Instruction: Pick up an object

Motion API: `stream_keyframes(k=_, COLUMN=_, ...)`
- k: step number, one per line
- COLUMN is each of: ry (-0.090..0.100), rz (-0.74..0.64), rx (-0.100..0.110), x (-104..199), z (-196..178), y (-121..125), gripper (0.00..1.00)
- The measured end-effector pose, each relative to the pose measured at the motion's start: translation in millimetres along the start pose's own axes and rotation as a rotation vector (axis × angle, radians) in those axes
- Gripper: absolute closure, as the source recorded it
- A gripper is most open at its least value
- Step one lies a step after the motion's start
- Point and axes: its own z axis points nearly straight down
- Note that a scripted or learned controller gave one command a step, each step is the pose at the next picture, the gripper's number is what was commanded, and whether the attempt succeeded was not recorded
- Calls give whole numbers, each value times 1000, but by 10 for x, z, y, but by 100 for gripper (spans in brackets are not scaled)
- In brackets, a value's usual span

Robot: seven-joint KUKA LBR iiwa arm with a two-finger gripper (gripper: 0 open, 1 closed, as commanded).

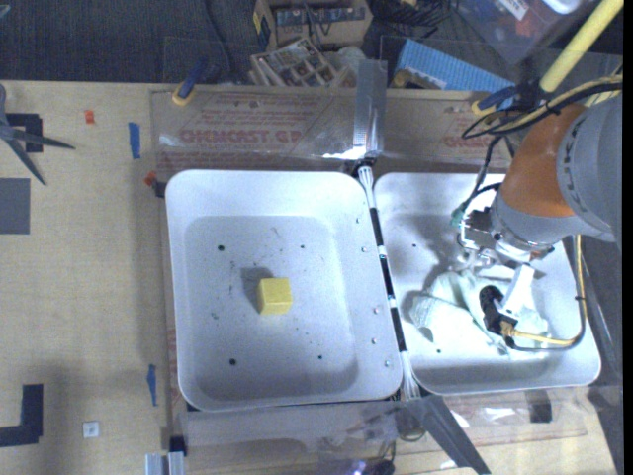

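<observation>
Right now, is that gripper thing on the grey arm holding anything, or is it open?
Gripper: low in the right white bin, by a pale translucent object; open, shut or holding cannot be told.

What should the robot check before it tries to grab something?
1. Something to grab: ok. A yellow block lies in the left bin.
2. Block has room around it: ok, nothing touches it.
3. Gripper over the block: not ok. It is low in the right bin.
4. Pale object beside the gripper: cannot tell what it is.
5. Gripper carrying anything: cannot tell.
</observation>
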Motion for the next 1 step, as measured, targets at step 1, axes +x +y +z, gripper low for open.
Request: stream_keyframes(k=1, ry=-2, rz=283, rx=8, x=194, z=-738, y=138, gripper=100)
